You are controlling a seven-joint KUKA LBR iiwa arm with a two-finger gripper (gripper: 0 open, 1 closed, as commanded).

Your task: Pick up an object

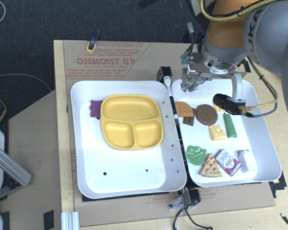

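Bench [62,128], two white bins. Left bin [86,171]: yellow tray [132,121], purple piece [95,108]. Right bin [266,152]: waffle [184,109], cookie [206,114], lying toward five o'clock from my gripper [189,86]; grip state cannot be judged.

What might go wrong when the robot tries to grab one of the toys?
The toys in the right bin lie packed close, so the gripper might bump the brown cookie while reaching for the waffle. The pizza slice lies flat and may slip. The gripper also hangs near the bin's far rim and might knock it.
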